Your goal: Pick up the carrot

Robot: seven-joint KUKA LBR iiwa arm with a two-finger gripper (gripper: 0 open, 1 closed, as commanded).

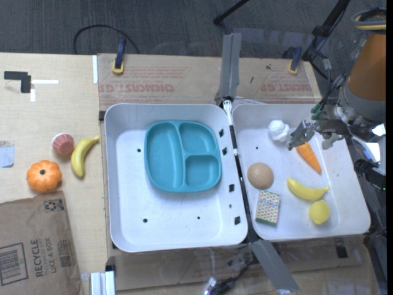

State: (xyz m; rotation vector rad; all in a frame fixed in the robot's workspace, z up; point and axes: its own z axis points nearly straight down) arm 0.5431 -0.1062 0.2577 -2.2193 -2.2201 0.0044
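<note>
The orange carrot [311, 157] lies in the right bin [350, 226], in its upper right part, with its thick end up-left and its tip toward the lower right. My gripper [313, 138] hangs just over the carrot's thick end and is open. One dark finger [299, 134] stands at the carrot's upper left and the other [330, 141] to its right. The carrot's top end sits partly under the left finger. Nothing is clamped between the fingers.
The right bin also holds a white crumpled object [278, 129], a tan ball [260, 175], a small patterned box [268, 207], a banana [306, 190] and a lemon [319, 212]. A teal divided plate [183, 155] sits in the left bin [123, 214]. A pumpkin [44, 176], a banana [82, 155] and a pink cup [62, 144] lie on the bench at left.
</note>
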